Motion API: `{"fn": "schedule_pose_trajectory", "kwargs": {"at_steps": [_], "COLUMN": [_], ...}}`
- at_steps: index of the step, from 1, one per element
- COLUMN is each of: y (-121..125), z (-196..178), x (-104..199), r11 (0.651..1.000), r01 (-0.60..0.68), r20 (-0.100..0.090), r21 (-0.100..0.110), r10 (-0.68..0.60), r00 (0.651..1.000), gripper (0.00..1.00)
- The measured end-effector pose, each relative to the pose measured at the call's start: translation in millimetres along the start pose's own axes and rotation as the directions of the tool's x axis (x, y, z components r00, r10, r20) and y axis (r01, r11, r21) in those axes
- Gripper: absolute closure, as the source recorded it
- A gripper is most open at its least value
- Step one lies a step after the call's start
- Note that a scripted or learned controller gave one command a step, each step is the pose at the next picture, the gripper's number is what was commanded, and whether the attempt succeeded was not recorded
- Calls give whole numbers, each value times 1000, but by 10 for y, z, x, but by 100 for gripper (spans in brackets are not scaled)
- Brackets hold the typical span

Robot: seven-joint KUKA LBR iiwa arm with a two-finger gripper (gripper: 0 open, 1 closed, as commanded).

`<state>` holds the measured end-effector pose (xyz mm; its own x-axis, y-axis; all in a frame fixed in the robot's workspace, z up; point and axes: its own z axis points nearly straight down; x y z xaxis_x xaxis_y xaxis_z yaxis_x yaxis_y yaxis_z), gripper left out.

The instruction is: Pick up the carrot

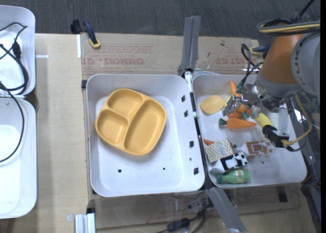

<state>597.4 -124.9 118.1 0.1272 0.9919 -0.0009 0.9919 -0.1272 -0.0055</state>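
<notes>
In right bin [300,168] | pincer [235,106] above carrot [240,123] | items crowd it

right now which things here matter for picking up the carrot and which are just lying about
For the job:
carrot
gripper, right above it
right bin

Lying about:
yellow divided plate in the left bin
green bottle
yellow chip
waffle
banana

The right bin [300,173] was crowded w/ toys packed close: a carrot [240,123], a waffle [219,150], a green bottle [234,176]. Not much room btwn them. The left bin [102,176] had wide bare floor around the yellow plate [131,120].
</notes>
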Motion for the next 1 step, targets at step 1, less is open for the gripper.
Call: {"fn": "schedule_pose_trajectory", "kwargs": {"at_steps": [1], "y": [216], "z": [258], "x": [-492], "r11": [1000], "r01": [8], "r20": [-1], "r21": [-6], "r10": [-8], "r00": [1000], "gripper": [0]}}
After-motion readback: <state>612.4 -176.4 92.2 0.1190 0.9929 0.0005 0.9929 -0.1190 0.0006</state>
